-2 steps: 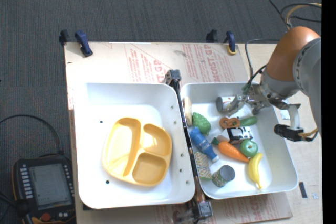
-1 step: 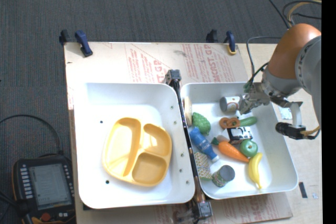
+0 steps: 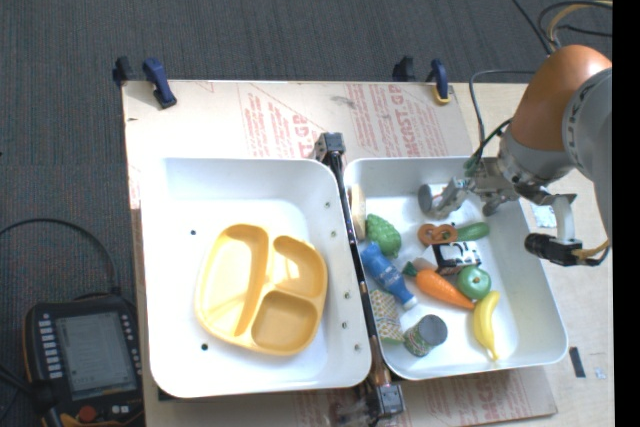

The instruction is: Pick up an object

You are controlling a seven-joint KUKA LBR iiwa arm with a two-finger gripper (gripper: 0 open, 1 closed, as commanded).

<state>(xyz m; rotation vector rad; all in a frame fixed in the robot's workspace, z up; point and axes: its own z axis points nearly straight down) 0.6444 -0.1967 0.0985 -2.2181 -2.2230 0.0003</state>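
1. Grey carpet surrounds the bench; two white bins sit on it.
2. Landmark: the carrot (image 3: 443,287), in the right bin (image 3: 545,330).
3. The gripper (image 3: 455,198) hangs above-behind the carrot; whether it is parted or closed cannot be told.
4. The carrot's long axis runs left-right, slanting.

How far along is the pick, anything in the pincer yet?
Done: the arm has reached into the right bin, with the pincer low near its back edge beside a grey cylindrical object. In hand: nothing visibly held; whether it is gripping is unclear. Left: grasp and lift. The carrot, banana, blue bottle and green toy lie on the bin floor; the yellow divided plate sits in the left bin.
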